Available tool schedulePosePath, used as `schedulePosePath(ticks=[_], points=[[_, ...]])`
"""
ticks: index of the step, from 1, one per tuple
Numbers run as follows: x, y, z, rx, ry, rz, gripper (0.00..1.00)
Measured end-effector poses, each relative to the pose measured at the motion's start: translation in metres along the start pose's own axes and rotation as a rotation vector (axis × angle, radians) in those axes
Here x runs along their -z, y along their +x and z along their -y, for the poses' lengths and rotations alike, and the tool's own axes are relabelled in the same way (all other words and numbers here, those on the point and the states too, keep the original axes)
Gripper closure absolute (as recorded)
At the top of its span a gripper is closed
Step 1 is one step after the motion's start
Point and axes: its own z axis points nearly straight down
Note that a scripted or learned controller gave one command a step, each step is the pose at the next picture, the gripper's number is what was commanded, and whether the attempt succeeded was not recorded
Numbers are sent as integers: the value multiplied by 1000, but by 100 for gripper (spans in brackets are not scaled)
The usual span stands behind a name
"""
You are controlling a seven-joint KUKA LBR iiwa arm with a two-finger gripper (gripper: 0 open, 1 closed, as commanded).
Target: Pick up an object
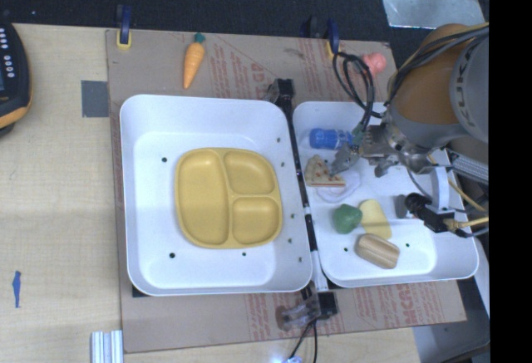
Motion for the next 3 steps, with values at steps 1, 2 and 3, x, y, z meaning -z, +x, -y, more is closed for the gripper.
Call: schedulePosePath(ticks=[1,2,3], points=[[-47,3,65,-6,1,1,0],[-33,1,61,-4,-9,5,100],[-34,1,61,-5,-9,5,0]])
